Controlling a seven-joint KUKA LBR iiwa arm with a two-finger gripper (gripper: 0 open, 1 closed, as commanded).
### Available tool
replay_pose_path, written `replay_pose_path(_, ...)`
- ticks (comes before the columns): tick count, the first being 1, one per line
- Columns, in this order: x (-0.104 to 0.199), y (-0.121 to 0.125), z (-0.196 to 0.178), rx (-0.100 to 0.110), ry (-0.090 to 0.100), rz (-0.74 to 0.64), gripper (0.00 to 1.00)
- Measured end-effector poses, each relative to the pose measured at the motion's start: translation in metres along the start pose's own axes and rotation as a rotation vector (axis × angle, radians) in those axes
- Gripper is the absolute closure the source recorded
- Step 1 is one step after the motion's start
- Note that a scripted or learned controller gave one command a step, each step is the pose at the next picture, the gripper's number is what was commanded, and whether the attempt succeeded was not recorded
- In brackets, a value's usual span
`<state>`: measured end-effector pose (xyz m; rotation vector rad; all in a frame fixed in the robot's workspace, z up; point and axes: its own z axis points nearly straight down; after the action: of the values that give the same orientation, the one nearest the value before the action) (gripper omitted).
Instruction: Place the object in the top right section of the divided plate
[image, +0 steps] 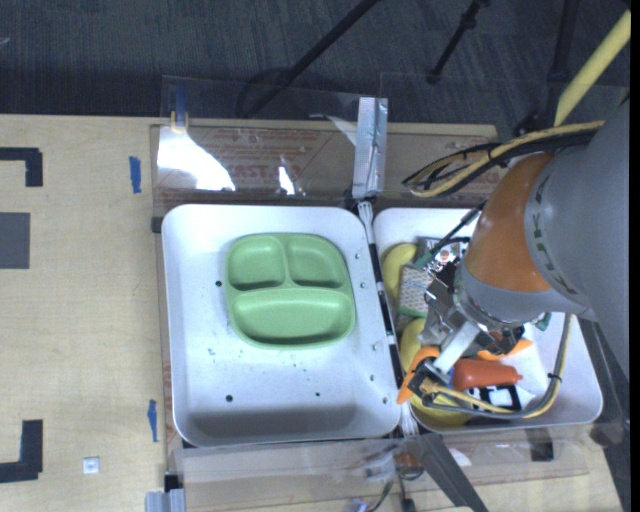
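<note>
Two bins (200, 400), one plate (290, 288), perhaps several objects (487, 374)

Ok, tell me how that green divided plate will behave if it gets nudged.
The green divided plate sits low and flat in the left bin, so it would probably slide rather than tip. Its moulded ridges suggest stiff plastic, likely light. The smooth bin floor may let it skid easily.

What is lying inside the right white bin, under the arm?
Inside the right bin, a yellow object, an orange-red object and other small items are visible. The arm covers the rest of the bin.
</note>
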<state>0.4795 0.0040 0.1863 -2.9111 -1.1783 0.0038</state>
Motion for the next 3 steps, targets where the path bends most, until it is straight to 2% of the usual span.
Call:
replay_pose_path(1, 0.051, -0.054, 0.003, 0.0, -0.002, 0.175, 1.0)
replay_pose_path(2, 0.086, -0.087, 0.099, 0.0, 0.005, -0.051, 1.0)
replay_pose_path(3, 0.134, -0.105, 0.035, 0.0, -0.002, -0.135, 1.0)
